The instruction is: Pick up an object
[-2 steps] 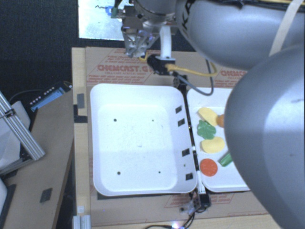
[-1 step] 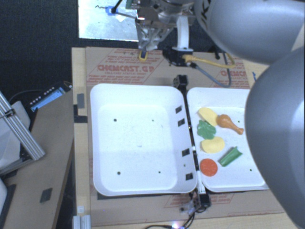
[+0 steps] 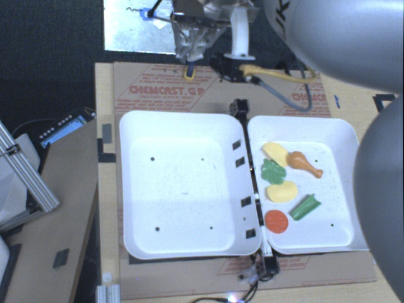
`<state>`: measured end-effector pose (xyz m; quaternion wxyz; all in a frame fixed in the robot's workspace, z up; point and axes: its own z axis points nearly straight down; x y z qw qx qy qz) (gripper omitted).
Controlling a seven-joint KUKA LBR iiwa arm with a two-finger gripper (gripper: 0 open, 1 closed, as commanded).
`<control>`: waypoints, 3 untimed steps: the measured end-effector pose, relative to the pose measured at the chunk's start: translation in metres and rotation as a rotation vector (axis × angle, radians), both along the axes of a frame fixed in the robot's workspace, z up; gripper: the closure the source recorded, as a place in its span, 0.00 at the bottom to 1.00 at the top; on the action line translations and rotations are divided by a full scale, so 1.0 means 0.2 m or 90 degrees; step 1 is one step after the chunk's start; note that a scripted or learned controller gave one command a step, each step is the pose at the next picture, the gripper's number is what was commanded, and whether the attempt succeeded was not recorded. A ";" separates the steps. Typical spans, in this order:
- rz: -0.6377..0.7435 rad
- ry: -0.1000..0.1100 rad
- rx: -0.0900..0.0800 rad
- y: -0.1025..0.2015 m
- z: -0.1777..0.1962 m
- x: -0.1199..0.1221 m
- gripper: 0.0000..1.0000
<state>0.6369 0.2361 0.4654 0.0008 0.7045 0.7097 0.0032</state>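
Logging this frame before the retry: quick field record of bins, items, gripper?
left bin: white, shallow
right bin: white, holds all six items
items: drumstick, yellow piece, green leafy piece, second yellow piece, red disc, green pod
gripper: above the board behind the bins, away from the items
held: nothing seen

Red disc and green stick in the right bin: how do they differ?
The red disc is round and lies flat; the green stick is long and narrow, lying at a slant. The disc lies against the bin's left wall by the divider; the stick lies further right, towards the middle. Both are small and lie close together in the same bin.
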 end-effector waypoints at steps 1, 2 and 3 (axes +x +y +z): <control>-0.001 -0.003 0.000 -0.01 0.35 0.16 1.00; -0.007 0.003 -0.003 -0.34 0.35 0.16 1.00; -0.009 0.003 -0.003 -0.80 0.35 0.11 1.00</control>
